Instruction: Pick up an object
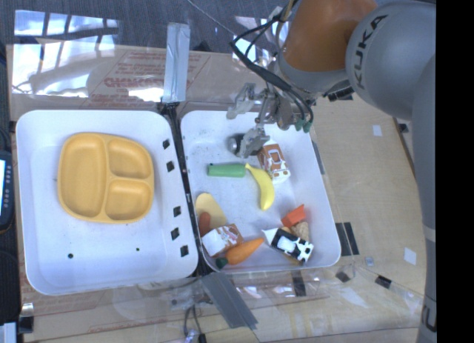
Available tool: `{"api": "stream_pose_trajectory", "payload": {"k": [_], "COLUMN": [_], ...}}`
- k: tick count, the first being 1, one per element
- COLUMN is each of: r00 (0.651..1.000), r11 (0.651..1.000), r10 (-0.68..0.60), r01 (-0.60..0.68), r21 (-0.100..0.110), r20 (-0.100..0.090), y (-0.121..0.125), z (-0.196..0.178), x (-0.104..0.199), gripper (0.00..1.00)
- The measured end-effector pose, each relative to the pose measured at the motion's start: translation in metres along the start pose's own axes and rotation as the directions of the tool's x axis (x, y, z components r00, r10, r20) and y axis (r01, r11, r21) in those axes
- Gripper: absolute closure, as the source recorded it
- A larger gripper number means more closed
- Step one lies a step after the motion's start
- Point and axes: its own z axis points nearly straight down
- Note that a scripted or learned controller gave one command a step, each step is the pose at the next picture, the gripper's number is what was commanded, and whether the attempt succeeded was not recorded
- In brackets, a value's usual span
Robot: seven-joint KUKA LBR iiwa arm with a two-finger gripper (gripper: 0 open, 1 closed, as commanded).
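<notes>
My gripper (250, 141) reaches down into the back of the right bin (318, 178), beside a small brown-and-white carton (273, 161). Just in front of it lie a green cylinder (227, 171) and a yellow banana (261, 188). Nothing shows between the fingers. Toward the bin's front sit a yellow slice (208, 204), an orange carrot (244, 252), a white-and-brown packet (220, 238), a red-orange piece (295, 216) and a black-and-white toy cow (290, 244).
The left bin (44, 260) holds a yellow divided plate (106, 176). The grey arm with its orange band (326, 27) hangs over the right bin's back right corner. Cables loop beside the wrist. A strip of tape runs along the divider between the bins.
</notes>
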Motion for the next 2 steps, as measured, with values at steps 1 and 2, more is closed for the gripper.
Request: {"api": "stream_pose_trajectory", "payload": {"k": [1,2], "r00": [0.999,0.998], "r11": [0.999,0.998], "r10": [-0.050,-0.064], "r01": [0.050,0.064], "r21": [0.000,-0.001], "r20": [0.001,0.002], "y": [-0.078,-0.098], "z": [0.137,0.134], "x": [-0.014,0.050], "gripper": [0.00,0.00]}}
